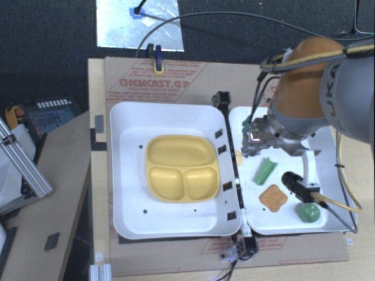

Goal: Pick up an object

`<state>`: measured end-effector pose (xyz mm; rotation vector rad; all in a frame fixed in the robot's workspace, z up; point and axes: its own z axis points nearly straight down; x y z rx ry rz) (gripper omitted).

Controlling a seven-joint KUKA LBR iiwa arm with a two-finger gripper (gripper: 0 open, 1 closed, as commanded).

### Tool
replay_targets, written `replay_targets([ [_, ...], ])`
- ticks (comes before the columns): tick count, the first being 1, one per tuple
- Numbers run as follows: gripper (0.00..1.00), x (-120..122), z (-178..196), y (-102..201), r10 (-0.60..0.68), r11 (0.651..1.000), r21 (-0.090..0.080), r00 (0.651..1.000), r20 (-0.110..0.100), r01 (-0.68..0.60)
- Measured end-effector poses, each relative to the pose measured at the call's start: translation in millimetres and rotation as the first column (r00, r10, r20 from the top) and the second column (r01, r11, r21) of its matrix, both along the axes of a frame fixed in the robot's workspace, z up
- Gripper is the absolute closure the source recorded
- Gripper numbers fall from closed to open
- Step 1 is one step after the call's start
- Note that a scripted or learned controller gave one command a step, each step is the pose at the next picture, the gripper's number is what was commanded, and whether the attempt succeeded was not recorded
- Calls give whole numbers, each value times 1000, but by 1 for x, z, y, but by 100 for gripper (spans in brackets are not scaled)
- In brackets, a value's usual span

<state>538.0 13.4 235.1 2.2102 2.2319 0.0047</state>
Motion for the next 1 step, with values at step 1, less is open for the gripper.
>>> replay_targets([
  [1, 100, 13, -11, 53, 0, 1000, 0, 1000, -1, 0],
])
